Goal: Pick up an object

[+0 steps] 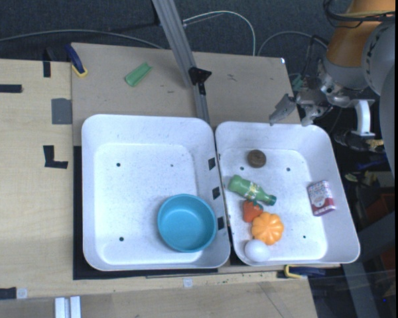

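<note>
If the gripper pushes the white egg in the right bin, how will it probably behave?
The white egg looks smooth and rounded, so it would probably roll or slip. It lies against the orange pumpkin near the right bin front wall, which may stop it.

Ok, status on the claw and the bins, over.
Claw above right bin's far rim, holding nothing. Green bottle, orange pumpkin, white egg clustered there, untouched. Blue bowl in left bin.

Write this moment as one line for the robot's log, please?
arm: above right bin's far corner | gripper: holds nothing seen | right bin: bottle, pumpkin, egg, can, brown ball | left bin: blue bowl
</note>
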### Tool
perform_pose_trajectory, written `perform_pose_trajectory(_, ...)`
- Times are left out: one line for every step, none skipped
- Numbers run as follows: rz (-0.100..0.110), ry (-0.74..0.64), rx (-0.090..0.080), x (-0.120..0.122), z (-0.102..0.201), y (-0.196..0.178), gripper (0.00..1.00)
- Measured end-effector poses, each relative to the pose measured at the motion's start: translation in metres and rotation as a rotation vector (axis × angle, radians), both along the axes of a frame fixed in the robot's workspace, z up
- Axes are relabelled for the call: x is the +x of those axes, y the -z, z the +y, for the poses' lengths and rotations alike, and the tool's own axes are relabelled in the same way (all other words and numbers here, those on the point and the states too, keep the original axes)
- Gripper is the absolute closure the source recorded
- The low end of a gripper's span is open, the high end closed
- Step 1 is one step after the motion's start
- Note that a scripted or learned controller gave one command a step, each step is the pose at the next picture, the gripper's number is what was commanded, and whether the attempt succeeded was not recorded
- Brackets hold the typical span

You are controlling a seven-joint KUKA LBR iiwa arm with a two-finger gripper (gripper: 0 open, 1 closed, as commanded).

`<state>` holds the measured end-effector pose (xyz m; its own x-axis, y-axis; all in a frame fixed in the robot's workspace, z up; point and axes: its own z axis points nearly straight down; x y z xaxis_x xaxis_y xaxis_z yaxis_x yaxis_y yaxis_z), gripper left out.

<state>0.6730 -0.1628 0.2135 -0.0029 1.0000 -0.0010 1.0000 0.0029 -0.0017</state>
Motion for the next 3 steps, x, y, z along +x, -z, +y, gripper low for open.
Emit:
perform_pose_trajectory(0.0,0.0,0.0,0.0,0.0,0.0,0.0)
perform_pose_trajectory(0.004,0.001,0.0,0.001,-0.004,0.045,0.0)
perform_pose_trajectory(0.007,0.001,0.0,0.004,-0.003,0.106,0.0)
